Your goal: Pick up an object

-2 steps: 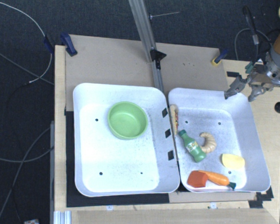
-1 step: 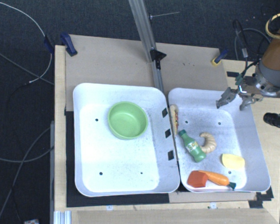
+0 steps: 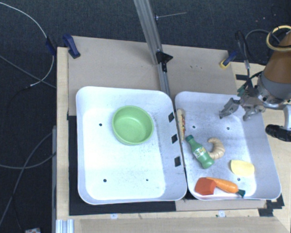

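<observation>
Bowl first: a green bowl [image 3: 132, 124] sits alone in the left bin [image 3: 88, 183], well apart from everything else on the table [image 3: 114, 63]. Moving across, I see a slim tan stick-like item [image 3: 180, 121] lying along the left wall of the right bin [image 3: 273, 183]. Next come a green bottle [image 3: 199, 151] lying on its side, a curled beige piece [image 3: 216, 147] just beside it, an orange carrot [image 3: 224, 185] with a red piece [image 3: 205, 187] touching its end near the front wall, and a yellow slice [image 3: 242, 168]. Farthest right, my pincer [image 3: 240, 107] hangs over the back of the right bin, fingers spread apart with nothing between them. I judge the pick not yet done: every candidate lies in its bin, and descent, closing and lift all remain.
</observation>
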`<state>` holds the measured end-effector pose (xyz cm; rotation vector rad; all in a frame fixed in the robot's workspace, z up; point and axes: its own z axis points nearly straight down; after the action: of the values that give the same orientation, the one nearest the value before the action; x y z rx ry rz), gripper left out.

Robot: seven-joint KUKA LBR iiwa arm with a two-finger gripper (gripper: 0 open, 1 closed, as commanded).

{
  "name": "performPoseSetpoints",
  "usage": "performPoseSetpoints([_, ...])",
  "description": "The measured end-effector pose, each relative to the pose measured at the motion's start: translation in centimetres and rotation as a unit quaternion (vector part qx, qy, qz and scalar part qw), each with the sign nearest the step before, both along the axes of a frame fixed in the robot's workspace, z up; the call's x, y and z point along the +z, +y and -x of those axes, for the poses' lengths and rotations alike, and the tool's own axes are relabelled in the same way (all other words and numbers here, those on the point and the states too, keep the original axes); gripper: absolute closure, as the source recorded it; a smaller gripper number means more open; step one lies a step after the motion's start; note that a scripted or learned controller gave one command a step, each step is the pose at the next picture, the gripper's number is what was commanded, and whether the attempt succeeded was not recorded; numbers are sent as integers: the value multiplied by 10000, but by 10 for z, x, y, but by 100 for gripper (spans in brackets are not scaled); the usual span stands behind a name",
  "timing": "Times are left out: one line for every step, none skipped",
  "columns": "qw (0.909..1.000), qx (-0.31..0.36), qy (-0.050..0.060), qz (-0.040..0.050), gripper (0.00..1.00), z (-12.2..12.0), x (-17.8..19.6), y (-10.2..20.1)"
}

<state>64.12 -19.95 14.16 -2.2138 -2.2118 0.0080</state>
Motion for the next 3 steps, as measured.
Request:
performPoseSetpoints([10000,5,-54,10,100,-2,17,0])
performPoseSetpoints([9999,11,-116,34,100,-3,86,-1])
performPoseSetpoints([9999,13,-98,34,100,-4,91,0])
